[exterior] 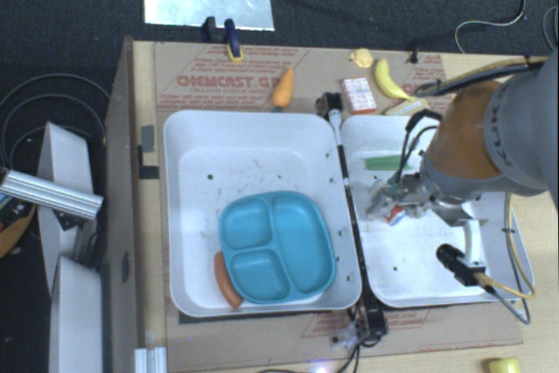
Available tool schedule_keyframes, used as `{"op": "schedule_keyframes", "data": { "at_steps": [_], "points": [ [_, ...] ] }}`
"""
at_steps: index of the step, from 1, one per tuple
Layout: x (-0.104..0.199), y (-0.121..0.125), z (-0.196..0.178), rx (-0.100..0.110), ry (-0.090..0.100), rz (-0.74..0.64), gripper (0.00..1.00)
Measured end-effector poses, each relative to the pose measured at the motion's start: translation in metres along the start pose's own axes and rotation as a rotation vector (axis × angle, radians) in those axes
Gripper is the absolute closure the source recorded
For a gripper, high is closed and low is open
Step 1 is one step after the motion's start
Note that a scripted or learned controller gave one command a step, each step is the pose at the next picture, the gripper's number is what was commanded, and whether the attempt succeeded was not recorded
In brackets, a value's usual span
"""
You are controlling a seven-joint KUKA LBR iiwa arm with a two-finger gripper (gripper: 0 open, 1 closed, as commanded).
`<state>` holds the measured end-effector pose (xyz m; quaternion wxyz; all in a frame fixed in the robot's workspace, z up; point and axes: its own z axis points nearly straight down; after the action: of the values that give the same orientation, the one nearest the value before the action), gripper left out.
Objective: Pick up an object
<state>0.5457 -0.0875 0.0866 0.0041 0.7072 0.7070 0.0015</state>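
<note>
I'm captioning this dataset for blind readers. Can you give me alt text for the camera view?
A grey arm reaches from the right into the right bin, its tool low over small items. The left bin holds a blue tray and a sausage; a banana and carrot lie behind.

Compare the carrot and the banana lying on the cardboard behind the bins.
The carrot is orange and straight, tapering to a point; the banana is yellow and curved. The carrot lies behind the left bin, the banana behind the right bin. Both rest on the cardboard, outside the bins.
</note>
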Motion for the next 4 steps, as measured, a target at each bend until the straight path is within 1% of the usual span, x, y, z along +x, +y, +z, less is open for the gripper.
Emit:
{"op": "schedule_keyframes", "data": {
  "at_steps": [1,2,3,4],
  "points": [
    [0.002,0.0,-0.008,0.004,0.004,-0.002,1.0],
    [0.01,-0.023,-0.103,0.001,0.003,-0.005,1.0],
    [-0.009,0.015,-0.17,-0.002,0.001,-0.005,1.0],
    [0.036,0.062,-0.151,0.004,0.004,-0.01,1.0]
  ]
}}
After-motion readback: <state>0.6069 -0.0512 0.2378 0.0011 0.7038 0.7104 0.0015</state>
